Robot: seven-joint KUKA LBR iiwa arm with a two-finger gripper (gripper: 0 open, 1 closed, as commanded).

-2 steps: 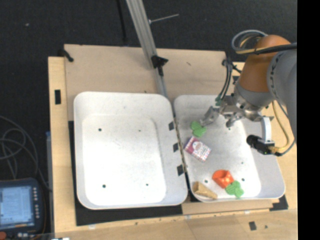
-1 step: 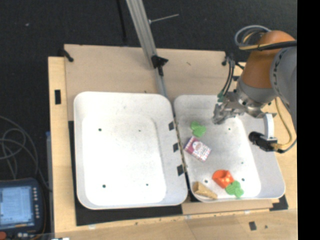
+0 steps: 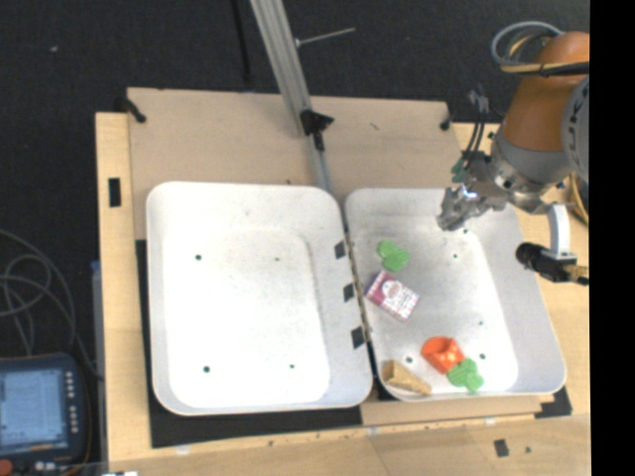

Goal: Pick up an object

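The right bin (image 3: 496, 266) holds a green piece (image 3: 394, 257) near its left wall and a pink-and-white carton (image 3: 391, 297) just below it. At the bin's front lie an orange-red object (image 3: 442, 352), a second green piece (image 3: 464, 375) and a tan wedge (image 3: 406, 377). My gripper (image 3: 454, 211) hangs over the bin's back part, right of and behind the first green piece, well apart from every object. Nothing shows between its tips.
The left bin (image 3: 248, 296) lies beside the right one, with small clips (image 3: 349, 291) along the shared wall. A slanted metal rail (image 3: 288, 67) rises from the back of the bench. A screen (image 3: 35, 405) and cables sit at the far left.
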